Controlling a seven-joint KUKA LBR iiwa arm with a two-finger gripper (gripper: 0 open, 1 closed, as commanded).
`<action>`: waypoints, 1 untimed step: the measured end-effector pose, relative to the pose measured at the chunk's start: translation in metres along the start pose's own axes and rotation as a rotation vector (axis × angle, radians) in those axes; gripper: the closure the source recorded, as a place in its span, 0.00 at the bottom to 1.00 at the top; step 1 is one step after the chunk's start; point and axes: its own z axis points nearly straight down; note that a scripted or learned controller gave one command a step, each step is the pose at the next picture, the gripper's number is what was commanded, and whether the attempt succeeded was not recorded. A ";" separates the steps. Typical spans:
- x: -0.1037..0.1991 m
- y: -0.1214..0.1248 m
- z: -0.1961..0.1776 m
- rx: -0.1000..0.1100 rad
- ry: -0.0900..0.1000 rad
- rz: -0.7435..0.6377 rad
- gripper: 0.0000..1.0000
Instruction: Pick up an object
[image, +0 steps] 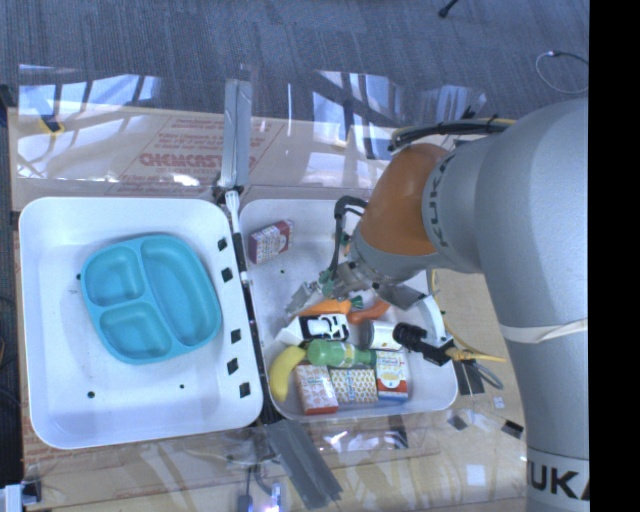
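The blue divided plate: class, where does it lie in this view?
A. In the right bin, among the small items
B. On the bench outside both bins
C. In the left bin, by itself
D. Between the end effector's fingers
C: the blue divided plate lies flat in the left bin, with nothing else beside it there.

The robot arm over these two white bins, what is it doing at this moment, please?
The grey arm reaches in from the right and lowers its end effector into the right bin, above a crowded pile: a banana, a green object, small cartons and a small red box set apart near the far corner. Nothing can be seen held yet. The left bin holds a blue divided plate, untouched.
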 end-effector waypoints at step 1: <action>0.030 -0.067 -0.008 -0.034 -0.018 -0.020 0.00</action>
